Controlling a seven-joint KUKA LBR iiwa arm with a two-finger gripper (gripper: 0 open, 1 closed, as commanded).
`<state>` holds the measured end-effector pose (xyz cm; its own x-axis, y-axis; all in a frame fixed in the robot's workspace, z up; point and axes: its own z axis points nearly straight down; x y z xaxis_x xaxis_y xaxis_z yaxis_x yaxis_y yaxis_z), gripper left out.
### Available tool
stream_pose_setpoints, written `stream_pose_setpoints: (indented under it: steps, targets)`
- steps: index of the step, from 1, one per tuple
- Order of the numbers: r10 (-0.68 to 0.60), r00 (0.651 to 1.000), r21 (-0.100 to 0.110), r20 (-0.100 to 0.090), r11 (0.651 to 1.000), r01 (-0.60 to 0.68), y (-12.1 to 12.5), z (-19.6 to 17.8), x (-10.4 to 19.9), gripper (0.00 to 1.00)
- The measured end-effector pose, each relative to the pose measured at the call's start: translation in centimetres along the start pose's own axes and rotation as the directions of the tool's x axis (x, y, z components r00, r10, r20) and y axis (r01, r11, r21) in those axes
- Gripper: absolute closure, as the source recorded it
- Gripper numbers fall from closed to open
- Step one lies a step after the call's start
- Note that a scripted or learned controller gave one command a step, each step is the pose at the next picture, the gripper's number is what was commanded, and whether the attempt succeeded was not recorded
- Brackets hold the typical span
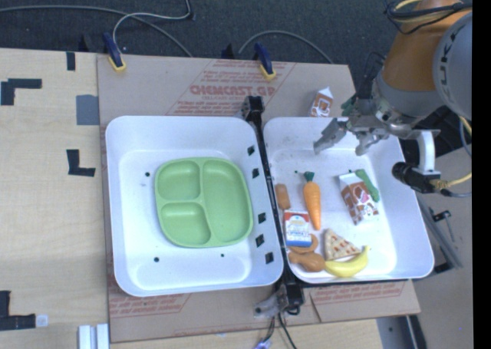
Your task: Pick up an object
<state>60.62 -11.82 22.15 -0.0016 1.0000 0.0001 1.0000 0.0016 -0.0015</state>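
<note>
My gripper (344, 140) hangs over the back of the right bin (406, 251), open, with nothing between its fingers (327, 139). Below it in this bin lie an orange carrot (311, 199), a small sausage (282, 196), a red and white carton (298, 228), a pizza slice (339, 246), a banana (347, 266), a brown nugget (308, 261) and a brown snack packet (358, 199) with a green piece beside it. The carrot's green top is the nearest thing to the gripper, a little in front of it.
The left bin (130, 186) holds a green divided plate (204, 202). A small carton (322, 101) stands on the cardboard just behind the right bin. A black divider with clips (261, 179) runs between the bins. Cables cross the dark floor at the back.
</note>
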Motion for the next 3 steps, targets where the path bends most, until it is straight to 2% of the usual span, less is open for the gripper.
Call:
stream_pose_setpoints:
  steps: [1, 2, 3]
  targets:
    - [0.000, 1.000, 0.002, -0.001, 1.000, 0.000, -1.29, 12.75, 1.47, 0.00]
    - [0.004, 1.000, -0.008, 0.007, 1.000, -0.004, -1.65, 13.45, 1.87, 0.00]
    - [0.002, 1.000, -0.007, 0.006, 1.000, -0.002, -1.65, 12.52, 1.97, 1.00]
